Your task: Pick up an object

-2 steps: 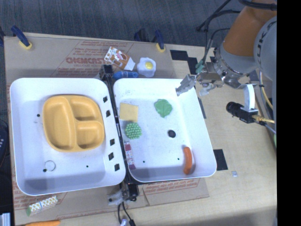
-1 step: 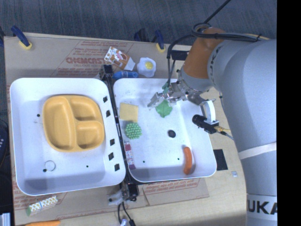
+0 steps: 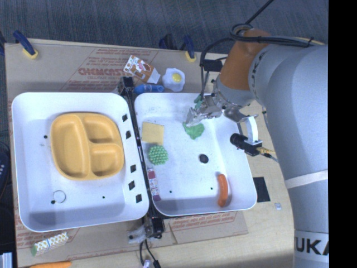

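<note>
In the right bin lie a yellow square block, a green bumpy ball, a green leafy toy, a small dark disc and an orange sausage-shaped toy. My gripper hangs over the upper middle of that bin, its tip just above the green leafy toy. The fingers blur into the toy, so their spread is unclear. The left bin holds a yellow divided tray.
Behind the bins, on the cardboard, sit a small printed packet, a blue item and a white-and-yellow egg toy. A wrapped sweet lies at the front left. The big grey arm covers the right side.
</note>
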Robot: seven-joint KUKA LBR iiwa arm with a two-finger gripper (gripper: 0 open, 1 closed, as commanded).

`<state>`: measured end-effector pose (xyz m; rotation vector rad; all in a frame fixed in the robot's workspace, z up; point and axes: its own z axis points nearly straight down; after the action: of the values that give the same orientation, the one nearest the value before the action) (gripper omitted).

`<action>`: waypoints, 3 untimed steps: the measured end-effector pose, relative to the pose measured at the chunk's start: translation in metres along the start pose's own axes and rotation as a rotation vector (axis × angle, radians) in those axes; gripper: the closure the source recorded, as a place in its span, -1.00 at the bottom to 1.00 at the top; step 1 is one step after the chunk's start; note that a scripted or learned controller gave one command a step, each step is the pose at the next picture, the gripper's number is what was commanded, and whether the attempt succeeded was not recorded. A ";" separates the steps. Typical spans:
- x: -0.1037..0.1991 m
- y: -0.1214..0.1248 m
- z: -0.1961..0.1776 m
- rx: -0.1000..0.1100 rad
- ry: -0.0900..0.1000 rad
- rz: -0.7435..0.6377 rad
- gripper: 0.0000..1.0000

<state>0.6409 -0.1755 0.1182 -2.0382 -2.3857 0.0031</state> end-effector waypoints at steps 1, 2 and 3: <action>0.000 0.000 0.000 0.000 0.000 0.000 -1.00; 0.001 0.002 0.026 0.000 -0.001 -0.508 -1.00; 0.001 0.003 0.015 0.000 -0.002 -0.512 1.00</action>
<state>0.6435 -0.1744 0.1031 -1.3683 -2.8253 0.0039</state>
